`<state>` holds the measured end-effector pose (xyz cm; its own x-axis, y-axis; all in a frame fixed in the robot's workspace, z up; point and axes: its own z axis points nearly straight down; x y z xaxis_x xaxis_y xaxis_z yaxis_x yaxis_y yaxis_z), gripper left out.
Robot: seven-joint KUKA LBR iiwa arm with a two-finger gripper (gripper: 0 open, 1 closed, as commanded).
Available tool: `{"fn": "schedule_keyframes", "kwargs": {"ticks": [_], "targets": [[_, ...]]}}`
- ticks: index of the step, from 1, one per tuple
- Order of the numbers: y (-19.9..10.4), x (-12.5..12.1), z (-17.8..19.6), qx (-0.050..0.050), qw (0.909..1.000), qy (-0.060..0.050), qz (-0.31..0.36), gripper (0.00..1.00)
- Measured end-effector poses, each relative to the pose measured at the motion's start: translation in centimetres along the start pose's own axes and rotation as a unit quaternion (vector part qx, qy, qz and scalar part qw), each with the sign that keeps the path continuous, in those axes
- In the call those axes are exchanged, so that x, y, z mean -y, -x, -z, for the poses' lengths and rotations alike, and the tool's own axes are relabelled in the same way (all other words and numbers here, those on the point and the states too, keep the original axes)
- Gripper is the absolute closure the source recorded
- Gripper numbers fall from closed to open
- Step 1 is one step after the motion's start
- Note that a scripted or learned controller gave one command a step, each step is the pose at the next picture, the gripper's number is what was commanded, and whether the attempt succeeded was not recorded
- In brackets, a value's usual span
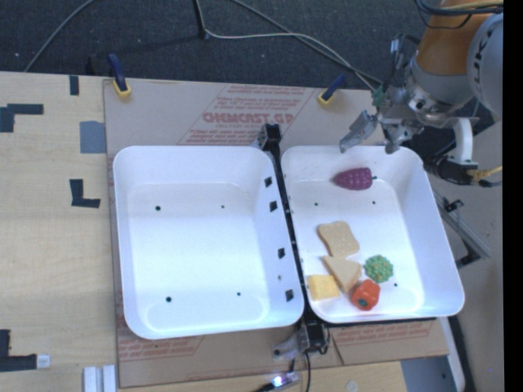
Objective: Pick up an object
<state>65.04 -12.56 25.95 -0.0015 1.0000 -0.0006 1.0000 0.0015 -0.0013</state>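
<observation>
The right bin (425, 186) holds a purple bunch of grapes (353, 179) near its far side. Toward its front lie a tan bread slice (338, 238), a tan wedge (343, 271), a yellow cheese block (324, 287), a green broccoli piece (378, 268) and a red tomato-like piece (365, 295). My gripper (373, 135) hangs above the bin's far rim, a little up and right of the grapes. Its fingers (356, 132) are spread apart, with nothing between them.
The left bin (131, 243) sits beside the right one, joined by a black clip strip (278, 211). Both rest on a cardboard sheet (237, 113) clamped at the back. Cables (245, 15) run across the dark floor behind.
</observation>
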Motion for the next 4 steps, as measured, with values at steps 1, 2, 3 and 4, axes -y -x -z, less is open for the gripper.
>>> {"fn": "schedule_keyframes", "kwargs": {"ticks": [1,2,3,4], "targets": [[-1.6,4.3,-11.8,-0.002,1.0000,-0.008,0.000,0.00],[-3.0,8.2,-17.4,0.003,1.0000,0.005,0.000,0.00],[3.1,10.9,-17.1,0.001,1.0000,0.005,-0.002,0.00],[2.9,10.7,-16.0,0.002,1.0000,0.006,0.000,1.00]]}}
